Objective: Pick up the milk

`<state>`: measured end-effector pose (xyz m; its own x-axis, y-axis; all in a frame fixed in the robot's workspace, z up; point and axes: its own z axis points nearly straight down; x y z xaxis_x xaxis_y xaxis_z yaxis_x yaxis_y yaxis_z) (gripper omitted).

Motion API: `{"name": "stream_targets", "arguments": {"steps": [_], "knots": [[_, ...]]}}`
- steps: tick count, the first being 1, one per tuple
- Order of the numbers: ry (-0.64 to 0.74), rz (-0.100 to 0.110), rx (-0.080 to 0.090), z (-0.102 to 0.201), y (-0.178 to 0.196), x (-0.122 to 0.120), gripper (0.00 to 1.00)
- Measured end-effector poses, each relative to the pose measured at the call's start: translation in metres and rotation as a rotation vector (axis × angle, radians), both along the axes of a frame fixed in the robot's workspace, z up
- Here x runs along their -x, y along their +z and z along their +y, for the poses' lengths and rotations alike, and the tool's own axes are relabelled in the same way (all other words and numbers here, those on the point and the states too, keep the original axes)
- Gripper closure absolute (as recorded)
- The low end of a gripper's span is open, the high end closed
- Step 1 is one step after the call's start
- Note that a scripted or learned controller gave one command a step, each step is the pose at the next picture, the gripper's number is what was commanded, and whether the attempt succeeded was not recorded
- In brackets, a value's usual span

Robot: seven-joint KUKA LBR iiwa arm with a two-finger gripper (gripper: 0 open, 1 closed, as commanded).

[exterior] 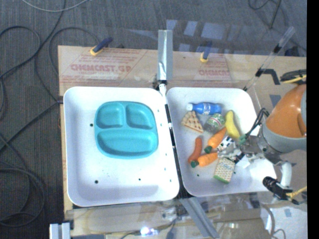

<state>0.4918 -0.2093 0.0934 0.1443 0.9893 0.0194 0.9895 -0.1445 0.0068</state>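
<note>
Two white bins sit side by side; the left bin [75,148] carries a teal divided tray [126,129]. In the right bin [199,185] a small carton, probably the milk [224,170], lies at about five o'clock, just beside a black-and-white spotted item [227,142]. Two carrots [216,138] [206,159], a banana [232,124], a waffle wedge [192,121] and a blue bottle [205,108] crowd the middle. At three o'clock the gripper [243,152] hangs over the carton's upper right; whether it is wide or narrow cannot be told.
</note>
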Motion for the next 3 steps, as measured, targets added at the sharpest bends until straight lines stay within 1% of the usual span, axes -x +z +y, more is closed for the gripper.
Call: {"name": "stream_targets", "arguments": {"steps": [1, 2, 3], "knots": [[0.235, 0.009, 0.019, 0.029, 0.033, 0.008, 0.0], [-0.119, 0.004, 0.017, 0.091, 0.027, 0.005, 0.0], [-0.104, -0.001, 0.016, 0.024, -0.001, -0.029, 0.0]]}}
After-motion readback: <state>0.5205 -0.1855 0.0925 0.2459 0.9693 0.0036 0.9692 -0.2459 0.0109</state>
